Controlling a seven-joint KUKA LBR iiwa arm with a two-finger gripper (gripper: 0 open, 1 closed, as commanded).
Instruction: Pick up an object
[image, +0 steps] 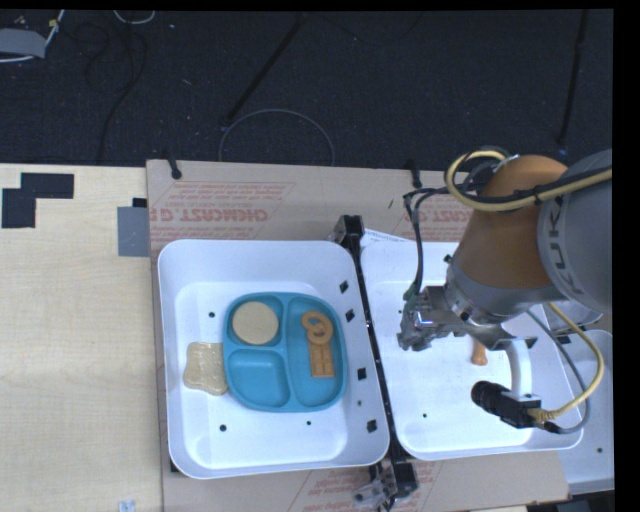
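Things were seen in the left bin (180, 440): a tan lump (205, 367) just beside a blue tray (270, 385). A small orange piece (480, 352) was seen in the right bin (440, 440), near the claw (415, 328). Whether the claw was spread or pressed together could not be told. The piece might be knocked away if the claw was lowered off-centre.

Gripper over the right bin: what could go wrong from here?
1. The gripper sits over the right bin, while the blue tray, its round beige disc and wooden key shape lie in the left bin. A close here likely grabs nothing.
2. The small orange piece lies partly under the wrist, easily missed.
3. Yellow cable might snag.
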